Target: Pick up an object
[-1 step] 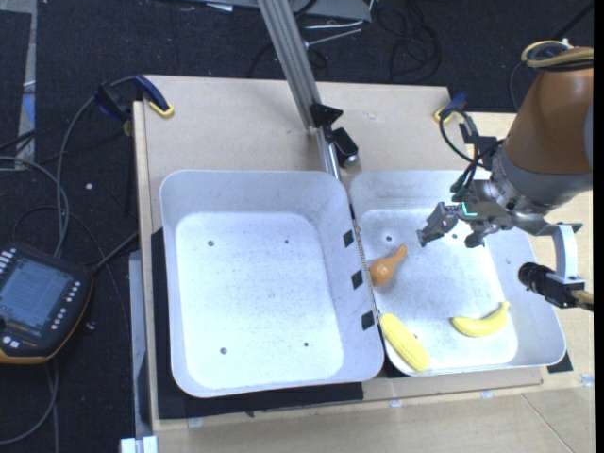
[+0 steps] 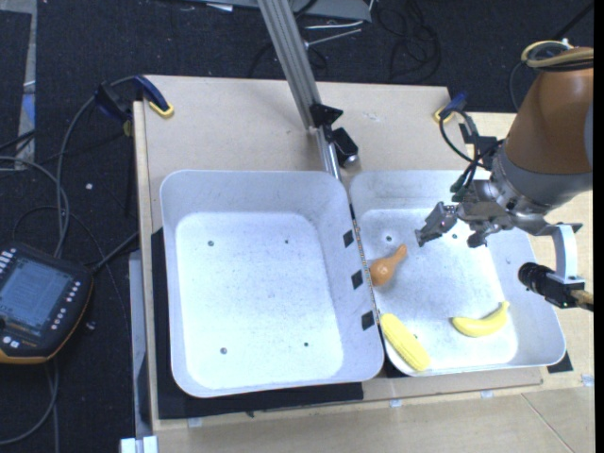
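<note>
Camera view: the gripper (image 2: pixel 455 224), fingers spread and grasping nothing, hangs over the right bin (image 2: pixel 543 343), bare floor between it and the banana (image 2: pixel 481 322) at lower right.

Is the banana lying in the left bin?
No, the banana lies in the right bin, near its front right corner.
</note>
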You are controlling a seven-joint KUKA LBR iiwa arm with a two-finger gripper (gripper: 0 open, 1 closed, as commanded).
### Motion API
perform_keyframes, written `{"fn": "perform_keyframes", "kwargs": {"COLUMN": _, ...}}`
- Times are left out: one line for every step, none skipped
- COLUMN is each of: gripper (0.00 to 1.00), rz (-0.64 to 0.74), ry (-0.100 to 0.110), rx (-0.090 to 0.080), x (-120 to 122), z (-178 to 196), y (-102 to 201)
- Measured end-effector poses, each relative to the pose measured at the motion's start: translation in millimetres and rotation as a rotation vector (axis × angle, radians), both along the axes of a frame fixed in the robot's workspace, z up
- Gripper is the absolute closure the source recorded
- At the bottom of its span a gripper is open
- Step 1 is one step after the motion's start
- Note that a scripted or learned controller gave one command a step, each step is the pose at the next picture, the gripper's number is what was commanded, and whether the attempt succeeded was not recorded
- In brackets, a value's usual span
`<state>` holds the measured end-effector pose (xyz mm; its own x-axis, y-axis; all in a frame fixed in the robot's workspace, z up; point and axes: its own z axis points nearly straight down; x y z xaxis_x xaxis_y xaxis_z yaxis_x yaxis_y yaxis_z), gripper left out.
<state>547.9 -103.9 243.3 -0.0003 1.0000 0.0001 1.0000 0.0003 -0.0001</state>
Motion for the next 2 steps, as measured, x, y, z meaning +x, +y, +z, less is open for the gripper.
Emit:
{"fn": "perform_keyframes", "kwargs": {"gripper": 0.0, "rz": 0.0, "ry": 0.005, "rx": 0.0, "x": -1.6, "z": -62.4, "y": -3.5}}
{"fn": "perform_keyframes", "kwargs": {"gripper": 0.0, "rz": 0.0, "ry": 0.004, "rx": 0.001, "x": -5.2, "z": -112.0, "y": 5.0}}
